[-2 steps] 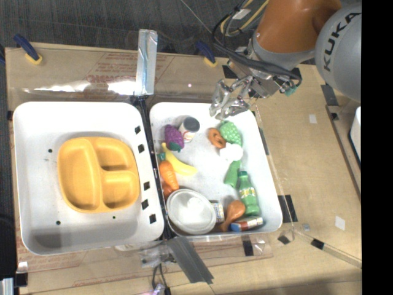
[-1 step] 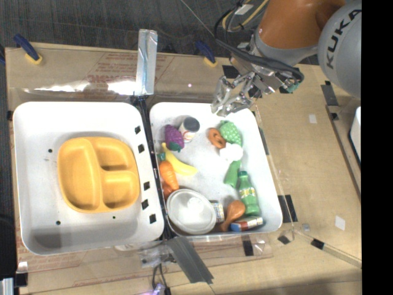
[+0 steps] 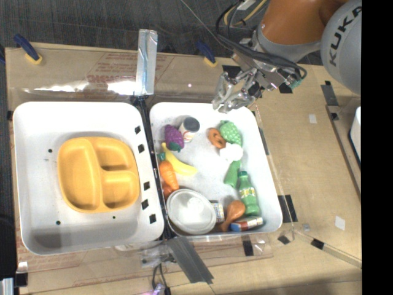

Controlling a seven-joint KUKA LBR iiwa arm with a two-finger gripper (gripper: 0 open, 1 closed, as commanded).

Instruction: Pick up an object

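here, the left shallow white bin (image 3: 31, 165) held a yellow sectioned plastic tray (image 3: 98, 172); the right white bin (image 3: 264, 165) held toy foods, including a green plastic bottle (image 3: 248, 193). above its rim hung the metal two-finger gripper (image 3: 228, 100), grip state indiscernible.

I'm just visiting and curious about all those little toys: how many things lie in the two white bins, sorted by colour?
Yellow: 2, the tray and the banana
Green: 3, a bumpy piece and two bottles
Orange or brown: 3, carrot, pretzel, drumstick
Purple: 1, grapes
White or silver: 3, bowl, small can, white piece
Total: 12
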